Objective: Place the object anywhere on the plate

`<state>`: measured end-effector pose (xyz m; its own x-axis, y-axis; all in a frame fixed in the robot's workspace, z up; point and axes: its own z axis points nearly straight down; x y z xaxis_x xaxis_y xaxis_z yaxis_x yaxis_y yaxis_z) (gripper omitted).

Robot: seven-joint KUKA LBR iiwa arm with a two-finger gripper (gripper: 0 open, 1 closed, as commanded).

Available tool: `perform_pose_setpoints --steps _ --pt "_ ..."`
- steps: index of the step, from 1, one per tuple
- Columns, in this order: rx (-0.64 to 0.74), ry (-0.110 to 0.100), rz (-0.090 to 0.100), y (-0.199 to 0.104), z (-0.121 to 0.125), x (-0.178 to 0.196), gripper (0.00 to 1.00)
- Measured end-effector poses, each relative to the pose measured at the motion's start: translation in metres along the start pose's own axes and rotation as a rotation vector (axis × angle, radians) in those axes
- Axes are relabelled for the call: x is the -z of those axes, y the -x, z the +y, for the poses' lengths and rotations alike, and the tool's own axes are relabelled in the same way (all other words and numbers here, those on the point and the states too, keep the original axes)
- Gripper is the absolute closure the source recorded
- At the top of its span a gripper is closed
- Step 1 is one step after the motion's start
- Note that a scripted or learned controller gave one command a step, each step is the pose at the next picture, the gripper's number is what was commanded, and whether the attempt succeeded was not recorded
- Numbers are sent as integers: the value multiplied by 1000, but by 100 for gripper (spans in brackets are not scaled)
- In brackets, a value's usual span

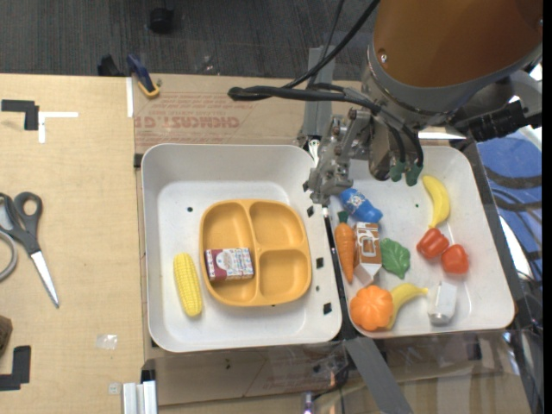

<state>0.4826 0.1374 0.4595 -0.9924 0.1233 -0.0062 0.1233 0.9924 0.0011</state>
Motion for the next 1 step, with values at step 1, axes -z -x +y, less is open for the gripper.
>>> perform_pose_setpoints --steps 1 --pt "-47 -1 6 24 11 -167 100"
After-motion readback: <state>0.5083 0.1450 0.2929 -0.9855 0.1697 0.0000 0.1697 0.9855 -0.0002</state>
